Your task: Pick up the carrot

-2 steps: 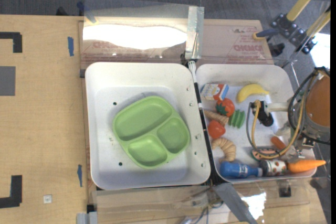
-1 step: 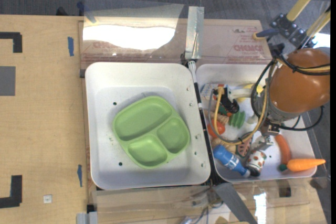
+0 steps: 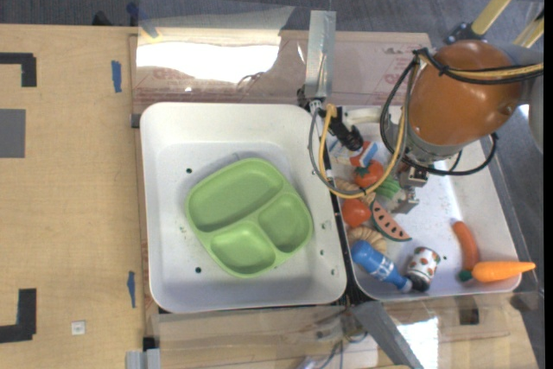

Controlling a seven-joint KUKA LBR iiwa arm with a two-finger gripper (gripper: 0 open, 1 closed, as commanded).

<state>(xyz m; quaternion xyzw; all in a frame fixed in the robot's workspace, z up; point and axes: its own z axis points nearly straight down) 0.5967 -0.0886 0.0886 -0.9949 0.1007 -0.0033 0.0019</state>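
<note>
Carrot not yet grasped; pick-up remains to be done.
The carrot (image 3: 499,270) is located at the right bin's (image 3: 441,291) near-right corner, well apart from the gripper (image 3: 403,193), whose opening cannot be determined.

Grey arm (image 3: 458,95) overhead, claw (image 3: 406,190) down

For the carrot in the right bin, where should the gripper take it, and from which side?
Probably the thick middle of the carrot, from straight above, fingers across its width. It lies flat, pointing right, at the right bin's near corner, with a red sausage-like toy beside its left end. The gripper sits further left.
</note>
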